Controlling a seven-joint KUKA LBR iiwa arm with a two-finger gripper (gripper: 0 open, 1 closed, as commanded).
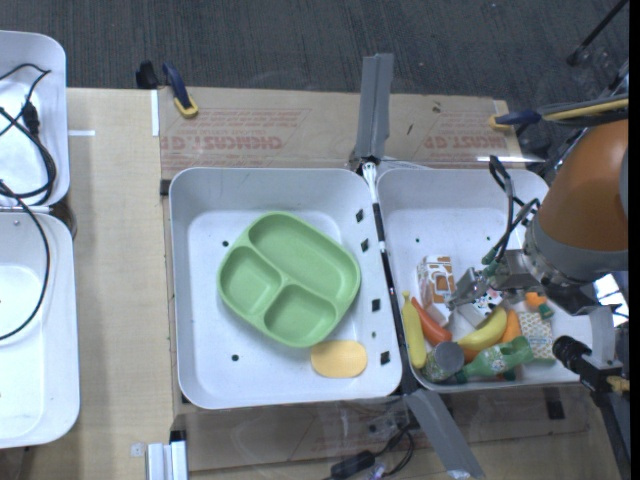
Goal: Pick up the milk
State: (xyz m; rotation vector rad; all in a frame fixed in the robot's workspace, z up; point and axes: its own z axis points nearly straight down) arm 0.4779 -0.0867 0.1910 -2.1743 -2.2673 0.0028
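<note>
The green plate looks like smooth, matt plastic. The two white bins look like smooth, hard plastic with a soft shine. The table looks like pale wood. Behind the bins lies brown cardboard. The milk looks like a paper carton.

Even, fairly bright overhead light; the white bins run close to blown out on their floors, with only soft, short shadows under the green plate and along the bin walls. Far floor is dark and grainy. Focus is decent mid-frame, but the arm at right is soft, and the clutter under it is hard to resolve.
</note>
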